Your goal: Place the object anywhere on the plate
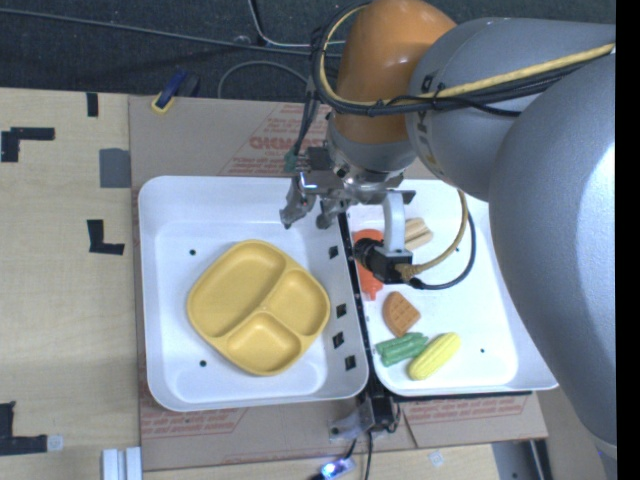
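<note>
gripper (308,206) hung over the far edge of the left bin (165,268), near the divider; we couldn't tell its state. we saw the toy foods, a waffle (401,313), corn (435,355) and a green pod (398,349), in the right bin (500,328), apart from the yellow plate (258,306). we judged them light, stiff plastic, best pinched across the middle.

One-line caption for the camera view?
Gripper hovers over the left bin above the yellow plate; toy foods lie in the right bin.
</note>
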Controlling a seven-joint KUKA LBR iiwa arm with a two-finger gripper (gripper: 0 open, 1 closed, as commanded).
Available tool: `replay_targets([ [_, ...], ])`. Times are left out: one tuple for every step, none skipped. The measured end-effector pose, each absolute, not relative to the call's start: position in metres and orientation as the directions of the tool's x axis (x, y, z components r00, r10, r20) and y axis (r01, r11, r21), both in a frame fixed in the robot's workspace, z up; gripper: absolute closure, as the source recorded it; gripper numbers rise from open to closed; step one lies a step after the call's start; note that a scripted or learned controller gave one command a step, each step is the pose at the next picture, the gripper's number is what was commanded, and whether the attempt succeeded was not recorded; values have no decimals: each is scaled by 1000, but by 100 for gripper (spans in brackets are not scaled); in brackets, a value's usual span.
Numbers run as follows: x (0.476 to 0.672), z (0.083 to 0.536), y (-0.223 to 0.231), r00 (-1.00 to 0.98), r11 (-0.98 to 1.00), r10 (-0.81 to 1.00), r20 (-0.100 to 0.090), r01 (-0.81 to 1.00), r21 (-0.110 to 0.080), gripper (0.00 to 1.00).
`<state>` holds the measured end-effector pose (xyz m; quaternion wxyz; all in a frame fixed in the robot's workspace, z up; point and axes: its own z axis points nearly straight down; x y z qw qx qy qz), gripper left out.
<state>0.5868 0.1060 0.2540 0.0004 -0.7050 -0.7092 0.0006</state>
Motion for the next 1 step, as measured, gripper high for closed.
replay_targets([
  [597,244,153,-4,4,1000,-1,1000,-1,100],
])
